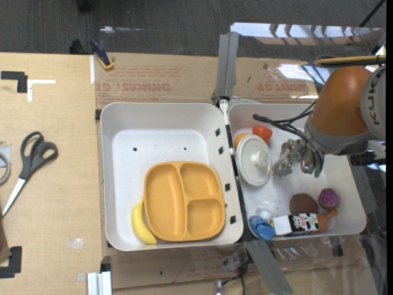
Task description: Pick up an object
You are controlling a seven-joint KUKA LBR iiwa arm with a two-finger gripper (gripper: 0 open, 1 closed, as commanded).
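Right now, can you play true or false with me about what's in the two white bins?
1. A yellow divided plate lies in the left bin. True.
2. A banana pokes out beside that plate. True.
3. The scissors are inside the right bin. False: they lie on the bench, left of both bins.
4. The gripper is over the left bin. False: it is over the right bin, near the white round dish.
5. A purple toy sits in the right bin. True.
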